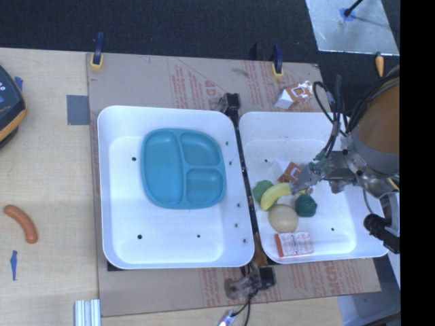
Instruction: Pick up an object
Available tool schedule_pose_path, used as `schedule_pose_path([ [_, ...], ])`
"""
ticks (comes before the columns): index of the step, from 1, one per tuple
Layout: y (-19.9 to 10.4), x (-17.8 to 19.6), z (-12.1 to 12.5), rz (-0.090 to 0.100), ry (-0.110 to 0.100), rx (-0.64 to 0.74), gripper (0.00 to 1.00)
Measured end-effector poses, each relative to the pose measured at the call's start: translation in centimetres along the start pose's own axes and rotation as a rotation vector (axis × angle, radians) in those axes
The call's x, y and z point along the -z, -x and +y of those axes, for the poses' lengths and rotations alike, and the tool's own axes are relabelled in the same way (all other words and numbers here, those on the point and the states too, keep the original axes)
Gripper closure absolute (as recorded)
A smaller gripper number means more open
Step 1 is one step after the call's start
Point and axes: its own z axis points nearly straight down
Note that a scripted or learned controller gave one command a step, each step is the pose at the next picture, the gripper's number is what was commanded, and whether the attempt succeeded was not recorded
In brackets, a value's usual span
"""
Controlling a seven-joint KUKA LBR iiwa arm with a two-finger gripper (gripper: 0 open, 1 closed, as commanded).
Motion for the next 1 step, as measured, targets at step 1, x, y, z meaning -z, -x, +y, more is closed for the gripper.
schedule_pose_path([
  [1, 6.10, -10.79, 0.48, -0.001, -0.001, -0.001, 0.00],
])
